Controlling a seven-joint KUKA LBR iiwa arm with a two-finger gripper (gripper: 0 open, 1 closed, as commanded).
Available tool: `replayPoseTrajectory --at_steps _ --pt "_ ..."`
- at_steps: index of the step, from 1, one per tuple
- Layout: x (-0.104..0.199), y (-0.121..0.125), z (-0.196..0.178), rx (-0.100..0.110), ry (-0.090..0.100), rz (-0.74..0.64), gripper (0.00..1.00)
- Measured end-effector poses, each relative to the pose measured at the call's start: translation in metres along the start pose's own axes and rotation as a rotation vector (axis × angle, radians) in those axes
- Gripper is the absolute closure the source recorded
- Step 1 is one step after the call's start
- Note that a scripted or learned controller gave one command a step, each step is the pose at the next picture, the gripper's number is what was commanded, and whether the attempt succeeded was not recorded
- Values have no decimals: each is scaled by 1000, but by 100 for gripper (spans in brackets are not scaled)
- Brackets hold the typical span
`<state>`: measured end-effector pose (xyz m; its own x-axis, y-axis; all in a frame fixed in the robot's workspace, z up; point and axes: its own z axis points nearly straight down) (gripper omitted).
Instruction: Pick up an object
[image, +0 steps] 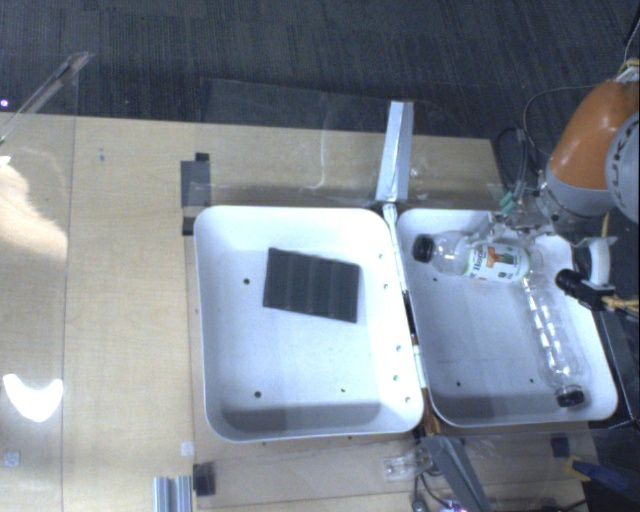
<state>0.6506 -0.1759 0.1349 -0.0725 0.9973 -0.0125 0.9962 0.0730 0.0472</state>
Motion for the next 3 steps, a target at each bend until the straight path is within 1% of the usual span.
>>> replayPoseTrajectory --at_steps 1,3 --pt "1 1 1 -2 -1 -13 0" --pt "8 6 2 -10 -3 -120 0"
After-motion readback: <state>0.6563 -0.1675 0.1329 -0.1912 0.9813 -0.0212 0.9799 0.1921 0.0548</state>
